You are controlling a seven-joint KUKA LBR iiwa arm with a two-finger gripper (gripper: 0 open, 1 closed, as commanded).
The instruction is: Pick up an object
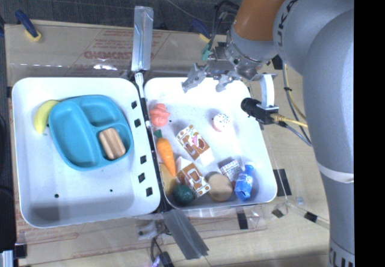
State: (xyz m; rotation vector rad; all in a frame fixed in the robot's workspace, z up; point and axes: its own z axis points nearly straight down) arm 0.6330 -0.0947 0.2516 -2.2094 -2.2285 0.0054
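Hovering open claw over right bin far rim; nothing gripped

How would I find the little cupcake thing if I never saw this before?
Look in the right white bin, the one crowded with toys. Near its upper right part, away from the pile at the bottom, sits the small cupcake, alone on bare white floor. It is the only round pink-and-white piece with speckles on top; the pink toy by the divider is plain.
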